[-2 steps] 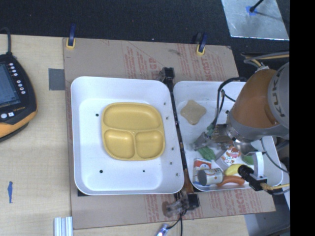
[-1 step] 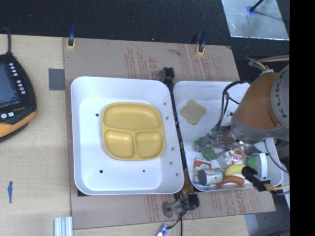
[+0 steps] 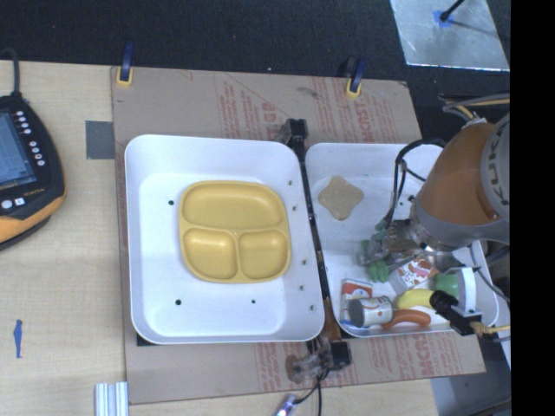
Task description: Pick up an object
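I'm watching the gripper [image 3: 381,251] reaching low into the right bin [image 3: 364,159], just above a green piece [image 3: 379,269] in the crowded pile. I can't tell its state from here. I'm worrying it is nudging the neighbouring packet [image 3: 414,273] or can [image 3: 368,310] and closing on nothing. The arm [image 3: 455,189] is hiding the bin's far side; the tan piece [image 3: 340,198] is lying apart.

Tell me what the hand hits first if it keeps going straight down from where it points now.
Probably the green object in the right bin; the hand sits right above it. Depth is unclear from this view.
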Controlling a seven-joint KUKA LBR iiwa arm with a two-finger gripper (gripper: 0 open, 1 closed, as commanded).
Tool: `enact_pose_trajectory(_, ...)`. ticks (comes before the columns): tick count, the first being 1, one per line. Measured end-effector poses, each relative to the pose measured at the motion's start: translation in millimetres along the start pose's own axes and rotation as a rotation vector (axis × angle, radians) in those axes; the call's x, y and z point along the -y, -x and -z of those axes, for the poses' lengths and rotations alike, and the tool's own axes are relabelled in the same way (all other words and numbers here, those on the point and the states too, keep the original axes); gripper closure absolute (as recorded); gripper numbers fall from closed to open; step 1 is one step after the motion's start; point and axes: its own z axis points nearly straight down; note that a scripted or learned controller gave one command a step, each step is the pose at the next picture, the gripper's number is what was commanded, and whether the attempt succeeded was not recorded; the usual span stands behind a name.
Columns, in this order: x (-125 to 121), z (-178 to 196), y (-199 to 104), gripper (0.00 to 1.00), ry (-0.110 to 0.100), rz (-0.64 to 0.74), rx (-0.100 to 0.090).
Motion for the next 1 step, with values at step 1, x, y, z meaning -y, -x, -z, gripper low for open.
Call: enact_pose_trajectory(1,-67.3,91.3,-64.2,1.0,0.007,-0.006,-0.002)
